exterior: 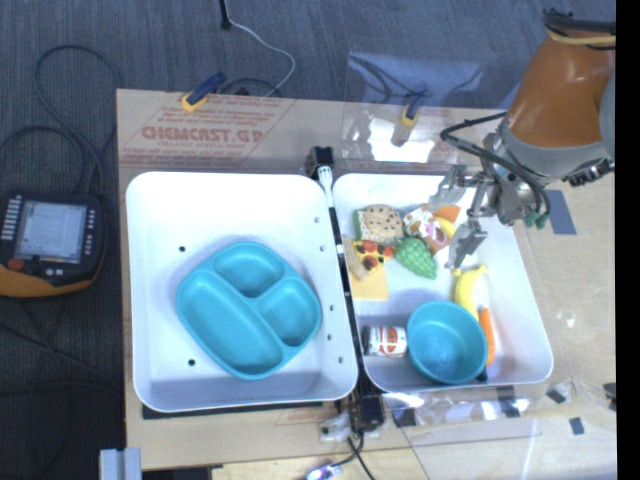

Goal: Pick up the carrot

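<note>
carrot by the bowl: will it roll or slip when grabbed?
The carrot looks like a slim, smooth toy, probably rigid and light, so it may slip from a pinch. It lies wedged between the blue bowl and the bin wall, so rolling seems unlikely, but finger room looks tight.

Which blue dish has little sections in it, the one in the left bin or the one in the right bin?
The blue plate in the left bin has three sections. The blue bowl in the right bin is round and deep, with one hollow.

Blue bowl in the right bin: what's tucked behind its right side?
The carrot lies along the blue bowl's right rim, below the banana. Its lower end is covered by the bowl.
</note>
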Available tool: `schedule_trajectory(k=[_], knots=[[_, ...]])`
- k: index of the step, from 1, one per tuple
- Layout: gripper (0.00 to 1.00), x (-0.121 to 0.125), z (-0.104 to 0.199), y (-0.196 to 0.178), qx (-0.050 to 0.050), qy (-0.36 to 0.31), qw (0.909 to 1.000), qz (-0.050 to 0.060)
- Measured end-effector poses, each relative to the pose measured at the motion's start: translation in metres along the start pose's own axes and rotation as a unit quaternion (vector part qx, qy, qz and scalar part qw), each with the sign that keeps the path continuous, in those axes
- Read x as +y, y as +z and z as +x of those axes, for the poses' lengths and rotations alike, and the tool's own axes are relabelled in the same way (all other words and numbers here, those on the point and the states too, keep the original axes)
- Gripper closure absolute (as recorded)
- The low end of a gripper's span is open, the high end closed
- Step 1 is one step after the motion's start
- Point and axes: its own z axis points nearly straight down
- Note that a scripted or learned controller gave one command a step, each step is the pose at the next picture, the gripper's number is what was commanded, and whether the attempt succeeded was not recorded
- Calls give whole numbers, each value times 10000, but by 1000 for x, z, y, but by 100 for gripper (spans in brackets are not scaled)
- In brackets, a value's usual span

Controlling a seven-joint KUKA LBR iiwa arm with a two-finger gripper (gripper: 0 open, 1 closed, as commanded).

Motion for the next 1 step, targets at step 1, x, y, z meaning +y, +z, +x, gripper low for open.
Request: schedule_trajectory(k=[1], knots=[[0, -68, -30, 77, 22, 1402, 9901, 1]])
